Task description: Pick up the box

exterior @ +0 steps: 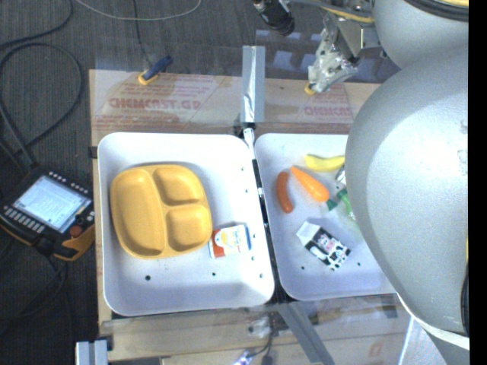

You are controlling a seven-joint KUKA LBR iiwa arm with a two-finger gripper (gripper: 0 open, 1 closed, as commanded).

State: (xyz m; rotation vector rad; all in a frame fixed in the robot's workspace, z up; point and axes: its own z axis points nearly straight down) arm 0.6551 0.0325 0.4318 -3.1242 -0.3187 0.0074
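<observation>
A small white box (230, 239) with orange and blue print lies in the left bin (183, 295), just right of the yellow plate. A second small carton (323, 244), black and white, lies in the right bin (304, 287) near its front. My gripper (329, 65) hangs high over the back edge of the bench, beyond the right bin and far from both boxes. Nothing shows between it and the boxes.
A yellow divided plate (161, 208) fills the left bin's left half. In the right bin lie a red sausage (284, 191), an orange carrot (310, 183), a yellow banana (325, 161) and a green item (344, 202) partly hidden by my grey arm (418, 204). A teach pendant (47, 207) lies off the bench's left.
</observation>
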